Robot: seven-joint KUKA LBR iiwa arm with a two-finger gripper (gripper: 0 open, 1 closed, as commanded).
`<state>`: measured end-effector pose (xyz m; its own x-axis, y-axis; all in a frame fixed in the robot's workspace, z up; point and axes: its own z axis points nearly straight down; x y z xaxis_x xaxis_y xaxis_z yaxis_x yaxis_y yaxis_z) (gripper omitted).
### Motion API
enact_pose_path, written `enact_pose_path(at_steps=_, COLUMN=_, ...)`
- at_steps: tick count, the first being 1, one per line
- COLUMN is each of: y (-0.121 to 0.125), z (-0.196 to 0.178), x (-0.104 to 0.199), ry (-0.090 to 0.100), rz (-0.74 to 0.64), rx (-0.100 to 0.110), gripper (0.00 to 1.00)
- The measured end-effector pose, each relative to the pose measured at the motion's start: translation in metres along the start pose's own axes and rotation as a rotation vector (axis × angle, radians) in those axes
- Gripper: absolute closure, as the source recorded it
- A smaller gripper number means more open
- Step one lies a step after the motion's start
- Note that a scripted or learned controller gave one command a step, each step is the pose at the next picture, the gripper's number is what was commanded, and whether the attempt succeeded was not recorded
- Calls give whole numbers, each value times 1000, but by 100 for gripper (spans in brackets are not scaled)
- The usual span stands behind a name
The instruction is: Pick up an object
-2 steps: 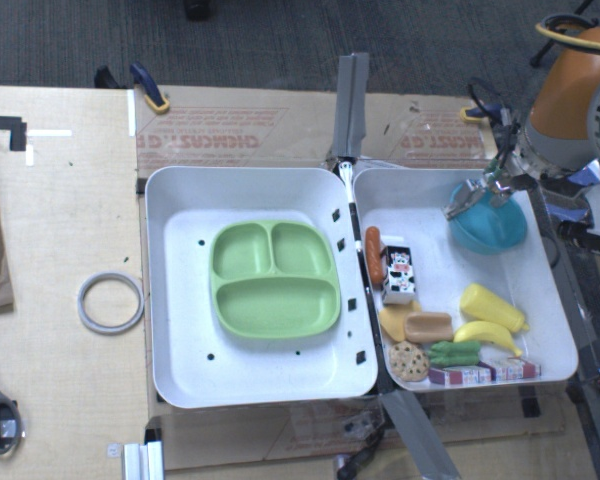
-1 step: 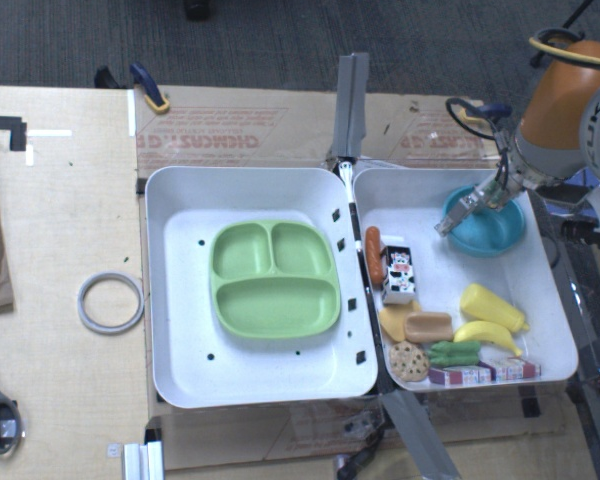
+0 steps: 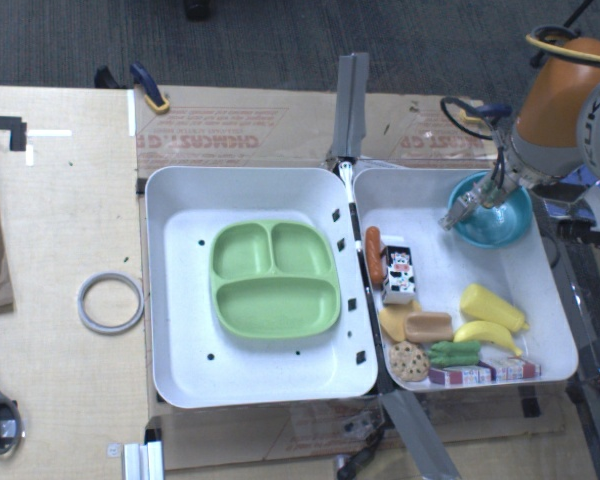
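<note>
Arm (image 3: 560, 98) reaching in from the right, wrist hanging over the far right corner of the right bin (image 3: 550, 268). Gripper (image 3: 467, 208) sitting low at the left rim of a blue bowl (image 3: 500, 223); whether touching or just above, hard to tell. Jaws: state not readable from this angle, nothing visibly between them.

Bowl crowding the bin's far wall and right wall. Open white floor lying between the bowl and the items along the near side.

Near half of the right bin packed tight: red sausage (image 3: 374, 251) lying along the left wall, cow-print carton (image 3: 399, 273) just beside it, bread roll (image 3: 427, 325) and cookie (image 3: 409, 361) nearer, green pepper (image 3: 452, 352) touching a banana (image 3: 488, 335), yellow piece (image 3: 493, 307) above that, flat box (image 3: 480, 372) pressing against the near wall. Little room between these.

Left bin (image 3: 170, 268) holding a green divided plate (image 3: 275, 278), roughly centred, clear margin on all sides, widest toward the near edge.

On the tabletop (image 3: 60, 208) left of the bins: grey ring (image 3: 111, 301), well apart from the bin edge.
</note>
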<state>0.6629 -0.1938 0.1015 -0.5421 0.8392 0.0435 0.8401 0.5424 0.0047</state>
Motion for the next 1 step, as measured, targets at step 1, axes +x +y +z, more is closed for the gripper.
enact_pose_path(at_steps=1, y=35, z=6, x=59, ry=-47, rz=199, rx=0, gripper=100)
